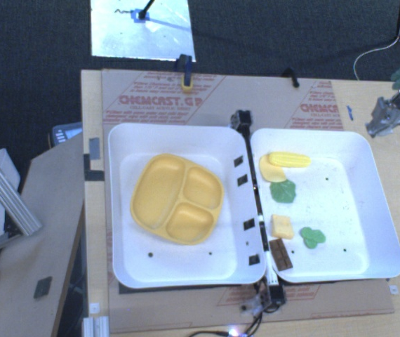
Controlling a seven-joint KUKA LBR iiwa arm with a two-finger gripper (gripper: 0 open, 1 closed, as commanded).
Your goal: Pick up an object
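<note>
The corn cob [289, 160] lies in the upper left part of the right bin [368, 188], its long axis running nearly level across the frame, tips pointing left and right. Its left end overlaps a pale yellow round piece [270, 170]. Just below that sits a green leafy piece [283, 192], and lower still a small yellow block [282, 226], with a second green piece [312, 237] to its right and a brown bar [280, 253] at the bin's lower left corner, against the divider between the bins. All these things crowd the left side of the right bin; nothing lies on top of the corn.

The left bin [126, 153] holds a yellow divided plate [177, 198], turned at a slant. Both bins rest on the counter [270, 93].

The gripper [386, 118] hangs at the right edge of the frame, above the counter beyond the right bin's upper right corner, well apart from the corn and up and to its right. I cannot tell how wide it stands; nothing is seen in it.
</note>
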